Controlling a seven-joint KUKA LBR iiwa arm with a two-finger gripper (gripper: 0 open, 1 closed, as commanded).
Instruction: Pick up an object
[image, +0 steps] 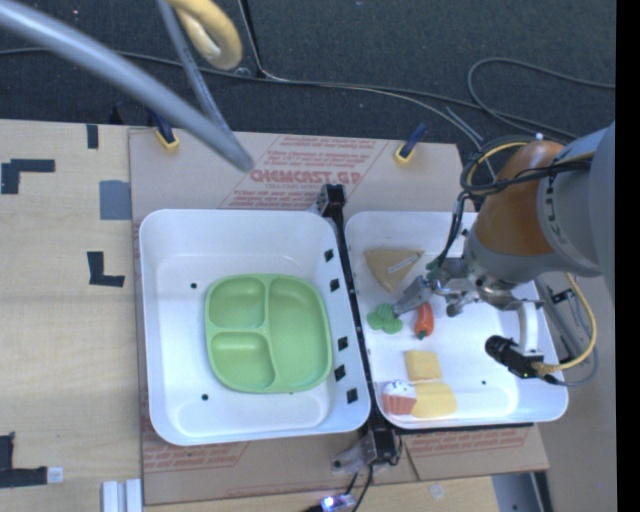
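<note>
**Camera view: my gripper low over the right bin, between the green piece and the carrot**

Camera view, working from the near edge of the bench outward. Closest to the front wall of the right bin (545, 408) lie a small cupcake-like piece (399, 397) and a yellow block (434, 403), touching each other and tucked almost against the rim, which leaves little room to get a finger behind them. Just beyond sits a second yellow block (422, 364), standing free with bare white floor to its right.

Further in is my gripper (420, 297). Its fingers look spread, one reaching toward the green leafy piece (384, 320), the other side near the small orange carrot (425, 320). Nothing sits between the fingers, so I hold nothing. Either toy is my likely target; they lie close together, so closing could nudge one aside.

Beyond them rests a tan wedge (391, 265), near the divider between the bins.

The left bin (160, 300) holds a green sectioned plate (268, 333), well apart from my work.

My wrist crowds the right bin's far side, so the clear way out is straight up.
</note>
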